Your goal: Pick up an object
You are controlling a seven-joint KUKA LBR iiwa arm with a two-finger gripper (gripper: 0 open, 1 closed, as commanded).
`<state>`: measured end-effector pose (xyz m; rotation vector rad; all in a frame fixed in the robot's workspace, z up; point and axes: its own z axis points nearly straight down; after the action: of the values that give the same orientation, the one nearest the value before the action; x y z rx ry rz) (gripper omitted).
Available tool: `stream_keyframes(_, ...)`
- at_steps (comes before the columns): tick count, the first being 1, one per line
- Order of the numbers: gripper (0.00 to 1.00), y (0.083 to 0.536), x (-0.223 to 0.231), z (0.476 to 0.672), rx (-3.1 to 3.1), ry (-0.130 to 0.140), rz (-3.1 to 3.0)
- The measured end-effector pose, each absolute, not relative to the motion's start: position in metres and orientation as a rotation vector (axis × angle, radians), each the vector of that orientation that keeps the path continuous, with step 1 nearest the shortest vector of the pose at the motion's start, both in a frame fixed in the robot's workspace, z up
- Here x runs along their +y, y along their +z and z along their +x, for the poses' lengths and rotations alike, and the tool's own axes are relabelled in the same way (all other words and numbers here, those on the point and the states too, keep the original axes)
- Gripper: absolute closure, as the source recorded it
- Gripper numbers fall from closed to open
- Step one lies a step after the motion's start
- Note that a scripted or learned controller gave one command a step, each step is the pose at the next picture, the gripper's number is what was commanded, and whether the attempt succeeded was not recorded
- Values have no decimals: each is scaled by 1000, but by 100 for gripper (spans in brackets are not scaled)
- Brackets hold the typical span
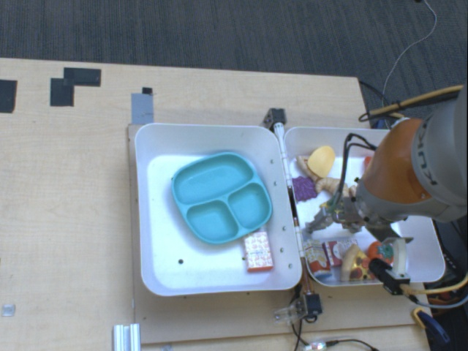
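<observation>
While reaching in from the right, hangs low over the right bin [433, 268] with the gripper [325, 219] down among the clutter there. Cannot tell whether spread wide, narrowed, or closed on anything. Sits just right of a purple object [303, 189] and below a yellow object [320, 159], with packets [330, 257] and small orange-red items [363, 260] crowded near the bin's front wall. Over in the left bin [146, 218], shows a teal divided plate [219, 196] and, just beside its lower right edge, a small red-and-white patterned box [257, 252].
</observation>
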<state>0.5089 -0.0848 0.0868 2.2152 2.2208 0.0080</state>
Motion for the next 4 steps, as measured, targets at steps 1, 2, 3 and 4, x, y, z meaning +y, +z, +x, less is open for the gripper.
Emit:
stream_keyframes(1,100,98,-85,511,2219,13,2211)
stream_keyframes(2,100,185,-30,573,2226,6,2213)
stream_keyframes(3,0,185,-30,573,2227,2,2214)
stream_keyframes(4,0,129,-87,669,2226,1,2214)
